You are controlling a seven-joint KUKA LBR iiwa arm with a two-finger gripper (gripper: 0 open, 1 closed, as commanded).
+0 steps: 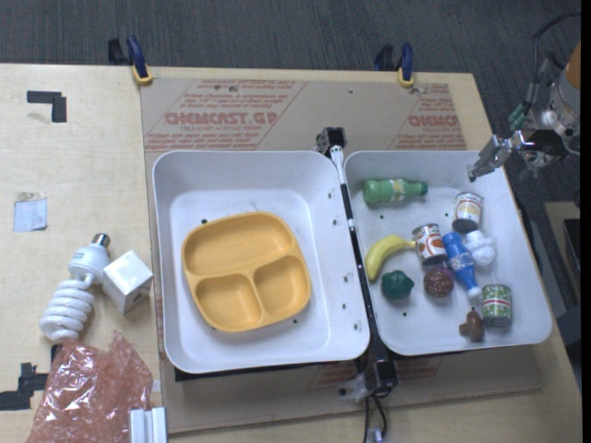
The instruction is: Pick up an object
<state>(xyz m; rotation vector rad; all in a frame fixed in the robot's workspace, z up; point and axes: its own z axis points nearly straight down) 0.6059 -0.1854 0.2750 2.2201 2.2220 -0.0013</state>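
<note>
a pale plywood bench [65, 183] stands on dark grey carpet [277, 12], with a brown printed board [231, 109] clamped to it at 12 o'clock by two blue-and-yellow clamps [138, 61]. two white bins lie side by side on the board. the left bin [171, 247] holds a yellow divided tray [246, 270]. the right bin [526, 275] holds the clutter: a green bottle [394, 190] toward 12 o'clock, a banana [386, 253] and a dark green lump [398, 285] toward 9, a blue bottle [460, 259] at centre between a red-and-white can [428, 242] and a white wad [480, 245], a second can [468, 209] toward 1, a green can [496, 304] and a brown figure [473, 326] toward 5. the gripper [487, 161] hangs at the bin's 2 o'clock rim, above the cans, nothing in it; whether its jaws are apart or together cannot be told. at 8 o'clock on the bench lie a spiral bulb [72, 293], a white cube [127, 280] and pink wrap [88, 395].
</note>
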